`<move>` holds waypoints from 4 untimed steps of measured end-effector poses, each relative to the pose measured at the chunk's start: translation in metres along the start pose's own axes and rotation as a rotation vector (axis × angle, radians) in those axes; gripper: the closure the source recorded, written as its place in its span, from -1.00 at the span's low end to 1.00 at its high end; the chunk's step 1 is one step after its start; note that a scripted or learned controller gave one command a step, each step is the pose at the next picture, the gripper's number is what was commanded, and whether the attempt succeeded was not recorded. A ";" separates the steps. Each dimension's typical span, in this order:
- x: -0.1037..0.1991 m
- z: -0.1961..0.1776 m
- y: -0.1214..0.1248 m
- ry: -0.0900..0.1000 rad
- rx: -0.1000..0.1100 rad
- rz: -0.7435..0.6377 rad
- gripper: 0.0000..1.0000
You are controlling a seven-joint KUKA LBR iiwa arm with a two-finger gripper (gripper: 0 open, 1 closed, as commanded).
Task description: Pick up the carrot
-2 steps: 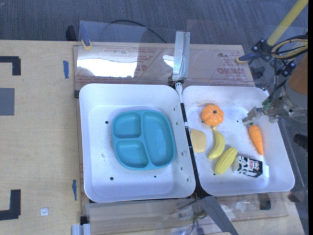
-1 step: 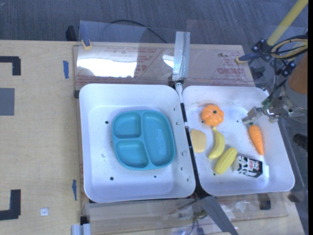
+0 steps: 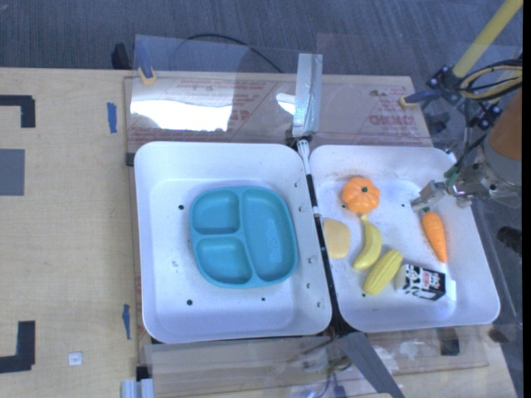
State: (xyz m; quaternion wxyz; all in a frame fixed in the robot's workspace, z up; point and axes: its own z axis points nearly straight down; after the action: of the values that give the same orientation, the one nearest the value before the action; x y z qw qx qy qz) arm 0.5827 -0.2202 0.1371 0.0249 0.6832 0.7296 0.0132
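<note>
The carrot (image 3: 436,235) is orange and lies near the right wall of the right bin (image 3: 481,305), its thick end pointing to the back. My gripper (image 3: 440,192) hangs at the bin's back right, right at the carrot's thick end. Whether it touches the carrot is unclear. The arm's grey wrist with its orange band enters from the right edge.
In the right bin also lie an orange pumpkin (image 3: 361,195), a pale yellow piece (image 3: 336,239), a banana (image 3: 369,245), a corn cob (image 3: 382,272) and a black-and-white carton (image 3: 425,282). The left bin (image 3: 158,181) holds a blue divided plate (image 3: 245,235).
</note>
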 end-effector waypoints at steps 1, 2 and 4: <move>0.000 0.000 0.001 0.000 -0.002 0.019 -1.00; 0.001 0.000 0.002 0.000 -0.004 0.054 -1.00; 0.002 0.000 0.002 0.000 -0.005 0.072 -1.00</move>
State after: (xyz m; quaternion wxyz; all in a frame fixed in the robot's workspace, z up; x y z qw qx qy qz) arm 0.5846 -0.2183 0.1374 0.0261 0.7091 0.7044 0.0161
